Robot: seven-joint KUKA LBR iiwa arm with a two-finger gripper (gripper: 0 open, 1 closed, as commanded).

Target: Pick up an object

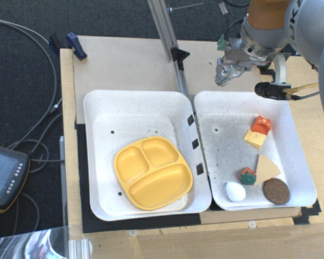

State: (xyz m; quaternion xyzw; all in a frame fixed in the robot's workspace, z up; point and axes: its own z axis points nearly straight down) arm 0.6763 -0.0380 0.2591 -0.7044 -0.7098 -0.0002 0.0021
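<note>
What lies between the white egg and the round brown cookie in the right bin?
In the camera view, only bare bin floor separates the white egg from the brown cookie; the small green toy sits just above that gap.

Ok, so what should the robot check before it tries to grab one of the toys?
1. Claw carrying nothing: ok, nothing shows between its tips.
2. Claw above a toy: not ok, it hangs over the back rim of the right bin.
3. Toys within the right bin: ok, white egg, brown cookie, yellow cheese block.
4. Egg free to grab: ok, it lies apart from the cookie.
5. Yellow plate out of the way: ok, in the left bin.
6. Claw open enough: cannot tell.
</note>
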